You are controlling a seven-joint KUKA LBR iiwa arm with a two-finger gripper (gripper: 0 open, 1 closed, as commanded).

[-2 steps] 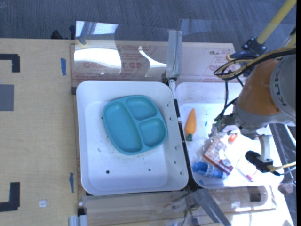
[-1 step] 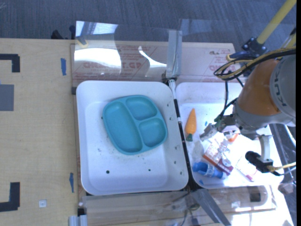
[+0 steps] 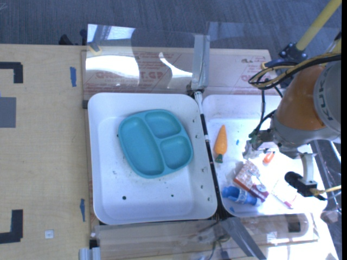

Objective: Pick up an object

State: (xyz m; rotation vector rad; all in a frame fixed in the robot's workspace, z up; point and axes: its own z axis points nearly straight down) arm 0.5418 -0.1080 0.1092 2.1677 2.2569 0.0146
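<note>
- Two shallow white plastic bins side by side on the tabletop: left bin (image 3: 103, 199), right bin (image 3: 230, 104)
- Left bin: one teal three-compartment plastic plate (image 3: 155, 143), lying flat
- Right bin: one orange toy carrot (image 3: 220, 141) near the divider; one crinkled clear snack packet (image 3: 249, 179); one blue bottle (image 3: 238, 195) at the near edge; one small orange-red piece (image 3: 268, 157)
- Gripper (image 3: 255, 145) over the right bin, beside the carrot; whether its fingers are open or closed cannot be told

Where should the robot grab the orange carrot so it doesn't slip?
Probably across its thick middle, coming straight down from above. The carrot lies flat in the right bin, long axis running up and down the view, its green end nearest the camera. Bare floor on both long sides gives the fingers room.
</note>
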